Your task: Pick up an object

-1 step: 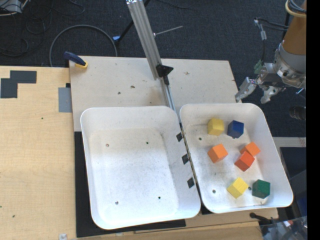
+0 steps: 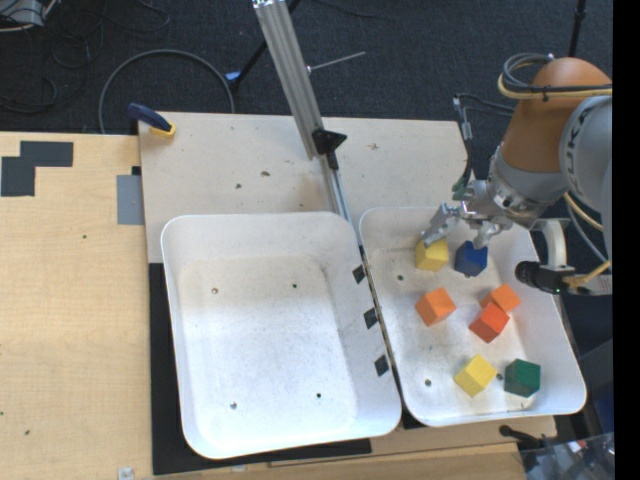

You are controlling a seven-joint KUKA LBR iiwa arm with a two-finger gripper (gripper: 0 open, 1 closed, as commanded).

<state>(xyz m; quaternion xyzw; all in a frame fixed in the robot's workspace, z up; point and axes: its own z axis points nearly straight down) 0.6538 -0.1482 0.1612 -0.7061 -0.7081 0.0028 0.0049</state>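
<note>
Blocks lie loose in the right bin (image 2: pixel 400 368), so any could be targeted. End effector (image 2: pixel 462 236) hangs spread open, gripping nothing, with a yellow block (image 2: pixel 432 256) just beside one fingertip and a blue block (image 2: pixel 470 259) beneath the other, presumably straddling for a grasp.

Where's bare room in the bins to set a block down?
The left bin floor is bare from wall to wall. The right bin has a free strip along its left wall; elsewhere blocks crowd it, with the gripper over the yellow block and blue block.
</note>
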